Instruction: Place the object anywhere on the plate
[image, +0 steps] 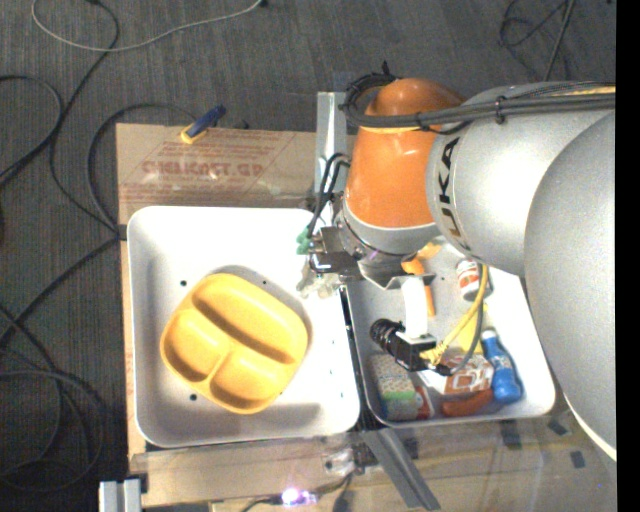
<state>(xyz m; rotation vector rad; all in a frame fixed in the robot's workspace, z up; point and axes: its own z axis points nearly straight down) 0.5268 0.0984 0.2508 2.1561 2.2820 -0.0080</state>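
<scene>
On the left, a brown cardboard sheet (210, 170) lies beyond the bins. It carries faint red print too washed out to read, and a small blue and yellow thing (203, 122) rests on its far edge. Next comes the left bin (150, 300), and the plate (235, 340) lies near its middle, turned at an angle. The plate is glossy yellow with rounded corners, and raised ridges divide it into one long compartment and two smaller ones. Just beside the plate, over the left bin's right wall, hangs the gripper (318, 272). It is dark and tangled with cables, and whether it is released or clenched cannot be told. Above it the arm (520, 170) shows its orange band and part of the black lettering "KUKA", the rest cut off by the curve. The right bin (535, 395) is largely hidden beneath the arm. At its near end lie a grey-green packet (395, 395), a red and white packet (470, 380) with unreadable print, and a blue bottle (500, 372). An orange and white thing (467, 278) peeks out farther back. All of these lie well apart from the plate, and which one is the task's object cannot be told.
</scene>
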